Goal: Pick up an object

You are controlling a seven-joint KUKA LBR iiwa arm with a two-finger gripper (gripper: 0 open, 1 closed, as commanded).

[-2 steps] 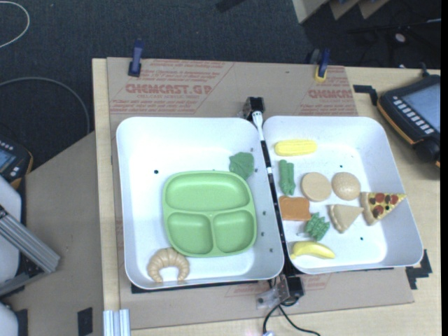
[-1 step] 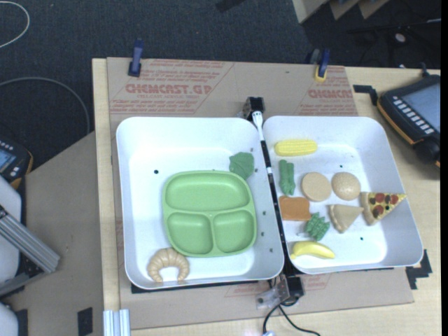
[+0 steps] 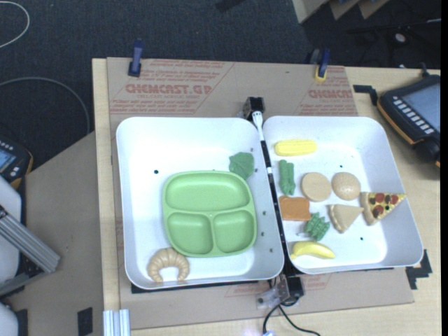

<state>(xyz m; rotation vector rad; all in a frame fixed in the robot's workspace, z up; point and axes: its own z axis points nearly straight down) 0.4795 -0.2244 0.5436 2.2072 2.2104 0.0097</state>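
The left white bin (image 3: 133, 187) holds a green divided plate (image 3: 208, 212), a croissant (image 3: 168, 264) at its front left corner and a green leafy piece (image 3: 242, 164) by its right wall. In the right white bin (image 3: 395, 180) lie a yellow corn cob (image 3: 295, 147), a green pod (image 3: 286, 177), a tan round cookie (image 3: 316, 186), a round bun (image 3: 345, 185), an orange block (image 3: 295, 208), a broccoli piece (image 3: 316, 226), a banana (image 3: 312, 250), a bread wedge (image 3: 344, 217) and a pizza slice (image 3: 381, 204).
Both bins sit on a brown board (image 3: 182, 89) held by a blue clamp (image 3: 135, 59) and a second clamp (image 3: 321, 64) at the back. A black and orange pendant (image 3: 416, 110) lies at the right edge. Black clips (image 3: 254, 107) join the bins.
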